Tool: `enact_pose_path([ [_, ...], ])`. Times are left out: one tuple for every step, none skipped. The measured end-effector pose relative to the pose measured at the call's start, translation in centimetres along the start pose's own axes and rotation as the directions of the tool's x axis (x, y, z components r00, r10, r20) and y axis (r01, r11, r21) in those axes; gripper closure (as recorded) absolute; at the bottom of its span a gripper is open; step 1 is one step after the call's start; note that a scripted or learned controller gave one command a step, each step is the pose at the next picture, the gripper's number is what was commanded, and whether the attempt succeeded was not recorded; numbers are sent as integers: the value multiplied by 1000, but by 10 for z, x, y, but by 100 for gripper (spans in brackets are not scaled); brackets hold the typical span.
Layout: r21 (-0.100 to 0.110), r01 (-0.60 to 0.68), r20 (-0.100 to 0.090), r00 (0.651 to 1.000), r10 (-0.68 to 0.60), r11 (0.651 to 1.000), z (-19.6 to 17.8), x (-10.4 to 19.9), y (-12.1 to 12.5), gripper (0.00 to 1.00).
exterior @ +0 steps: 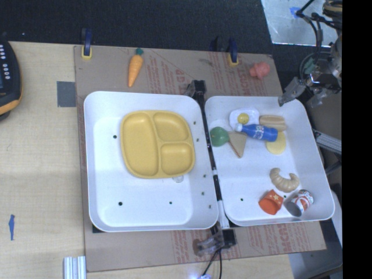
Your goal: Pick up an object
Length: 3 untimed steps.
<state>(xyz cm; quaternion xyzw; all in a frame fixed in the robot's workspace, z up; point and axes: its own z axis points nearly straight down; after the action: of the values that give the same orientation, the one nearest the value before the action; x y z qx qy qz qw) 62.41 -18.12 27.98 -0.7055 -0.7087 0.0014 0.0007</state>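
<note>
The right bin (311, 156) holds several small objects. A green ball (219, 136) and a tan wedge (238, 144) lie at its left side. A blue bottle (259, 132), a fried egg toy (242, 118) and a bread roll (272, 121) cluster near the top, with a yellow disc (277, 146) just below them. A croissant (284, 181), a red cup (271, 202) and a small can (300, 201) lie near the front. My gripper (303, 95) hovers over the bin's far right corner, open, with nothing between its fingers.
The left bin (104, 173) carries a yellow divided plate (157, 143). A toy carrot (135, 68) and a pink piece (260, 70) lie on the cardboard behind the bins. Clamps (86, 45) grip the board's back edge. A black and orange device (9, 77) sits far left.
</note>
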Motion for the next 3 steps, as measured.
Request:
enact_pose_path([
  [11,4,-3,1000,-4,1000,187,30,3,0],
  [-1,3,-1,1000,-3,1000,170,60,34,0],
  [0,4,0,1000,-4,1000,158,58,34,100],
])
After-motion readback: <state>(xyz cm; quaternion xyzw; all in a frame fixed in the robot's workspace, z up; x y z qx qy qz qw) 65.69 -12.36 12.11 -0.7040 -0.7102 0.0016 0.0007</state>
